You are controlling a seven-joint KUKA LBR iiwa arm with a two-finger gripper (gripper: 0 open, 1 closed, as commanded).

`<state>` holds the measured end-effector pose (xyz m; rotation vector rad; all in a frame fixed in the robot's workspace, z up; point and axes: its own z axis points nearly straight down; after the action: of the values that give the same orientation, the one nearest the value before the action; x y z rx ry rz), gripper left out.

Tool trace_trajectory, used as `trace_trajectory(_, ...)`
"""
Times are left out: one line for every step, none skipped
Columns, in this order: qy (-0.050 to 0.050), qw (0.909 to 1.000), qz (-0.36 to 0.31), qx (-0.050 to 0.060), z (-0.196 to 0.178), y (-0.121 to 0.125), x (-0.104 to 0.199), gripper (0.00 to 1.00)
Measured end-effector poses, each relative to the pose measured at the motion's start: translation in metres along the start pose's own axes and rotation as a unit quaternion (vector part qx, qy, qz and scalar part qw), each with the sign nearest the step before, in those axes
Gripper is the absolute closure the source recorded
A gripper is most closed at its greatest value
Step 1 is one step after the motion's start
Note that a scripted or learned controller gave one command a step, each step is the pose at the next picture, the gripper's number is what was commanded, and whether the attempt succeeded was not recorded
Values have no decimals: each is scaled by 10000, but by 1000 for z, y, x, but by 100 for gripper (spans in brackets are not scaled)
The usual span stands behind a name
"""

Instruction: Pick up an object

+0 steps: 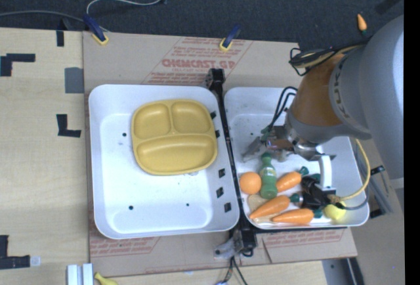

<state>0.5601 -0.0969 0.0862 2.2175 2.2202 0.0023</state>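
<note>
The right bin [341,146] holds a heap of toy food along its near side: an orange ball [250,183], a green bottle [268,177], three orange carrots [289,180] [269,206] [293,216] and a yellow lemon [335,212]. My gripper [265,151] reaches down into this bin from the right, just behind the green bottle's top. It looks open, one finger [248,151] splayed to the left, and nothing sits between the fingers. The arm hides the bin's far right part.
The left bin [108,165] holds a yellow divided plate [174,135] in its far half. A black divider [223,139] runs between the two bins. Cardboard lies under both bins, with cables behind.
</note>
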Motion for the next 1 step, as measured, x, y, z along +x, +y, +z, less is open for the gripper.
trace_trajectory(-7,10000,5,-3,-10,0,-1,100)
